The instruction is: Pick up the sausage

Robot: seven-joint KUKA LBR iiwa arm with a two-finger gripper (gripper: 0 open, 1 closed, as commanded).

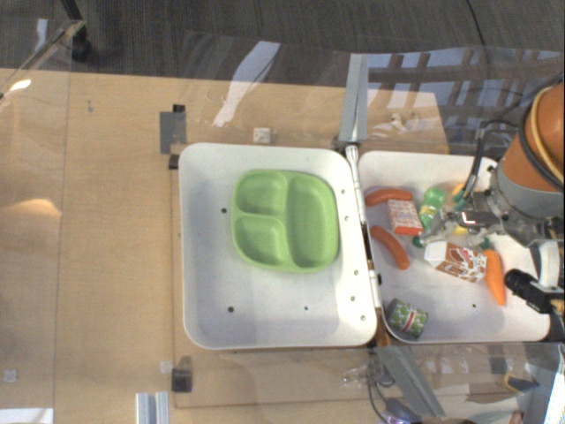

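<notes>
From the camera view, the right bin [530, 329] holds the clutter, and two sausages lie in its left part. One sausage [389, 246] lies near the bin's left wall, its long axis running on a diagonal from upper left to lower right. A second sausage [388, 196] lies farther up, nearly level across the picture, touching or just beside the top of a small red-and-white carton [403, 215]. The task does not say which of the two is meant.

The tool [450, 226] sits near the middle of that bin, below the orange-banded wrist, low among a green toy [432, 199], a white printed packet [459, 261] and a carrot [495, 277]. Whether its fingers are spread or closed I cannot tell; the metal parts blur into the items around them, and nothing can be seen held between them.

The relation that matters: both sausages lie to the picture-left of the tool, with the carton between it and the upper one. The diagonal sausage looks the more open target, with bare bin floor on both long sides. My judgement is that the tool would need to travel picture-left and slightly down, then turn so its fingers close across the diagonal axis, not along it.

A green can [408, 317] lies at the bin's lower left, apart from both sausages. The left bin [265, 325] carries a green divided plate [287, 221].
</notes>
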